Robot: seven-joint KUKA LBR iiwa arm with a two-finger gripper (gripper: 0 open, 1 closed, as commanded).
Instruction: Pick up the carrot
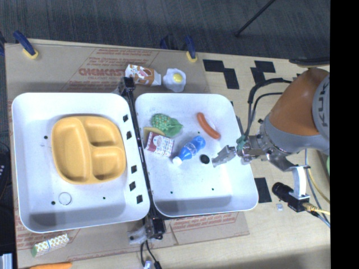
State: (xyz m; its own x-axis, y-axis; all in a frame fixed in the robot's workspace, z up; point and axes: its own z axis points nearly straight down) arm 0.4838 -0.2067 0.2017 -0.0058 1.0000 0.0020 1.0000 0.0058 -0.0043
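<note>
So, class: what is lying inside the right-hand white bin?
In the right bin: an orange carrot, a green leafy toy, a small carton, a blue bottle, a small dark object. Something yellow is partly covered by the carton.

We look from one fixed camera above the bench (224,66), facing down at a slant. It is far enough that we see both white bins (22,150) whole, side by side, and some dark floor (112,10) beyond. The arm (300,116) enters from our right.
</note>
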